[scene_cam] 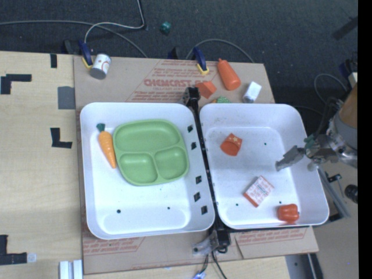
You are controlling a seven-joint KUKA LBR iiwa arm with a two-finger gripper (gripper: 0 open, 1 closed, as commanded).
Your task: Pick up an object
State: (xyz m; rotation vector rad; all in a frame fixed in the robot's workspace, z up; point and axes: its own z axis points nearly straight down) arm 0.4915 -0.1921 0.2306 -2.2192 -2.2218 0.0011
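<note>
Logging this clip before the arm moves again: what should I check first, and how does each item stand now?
1. Objects in right bin: orange block, packet, red fruit - ok.
2. Claw over right bin's edge, above no object - not ok.
3. Claw open or shut - cannot tell.
4. Nothing seen in claw - ok.
5. Packet lies apart from the other objects - ok.

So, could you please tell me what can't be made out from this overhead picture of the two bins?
- Gripper: blurred over the right bin's right side; finger state unreadable.
- Arm: cut off by the right edge of the camera view.
- Small red-and-white packet: its print is too small to read.
- Small white can behind the left bin: label too small to read.
- Teal item on the dark floor: too small to identify.
</note>
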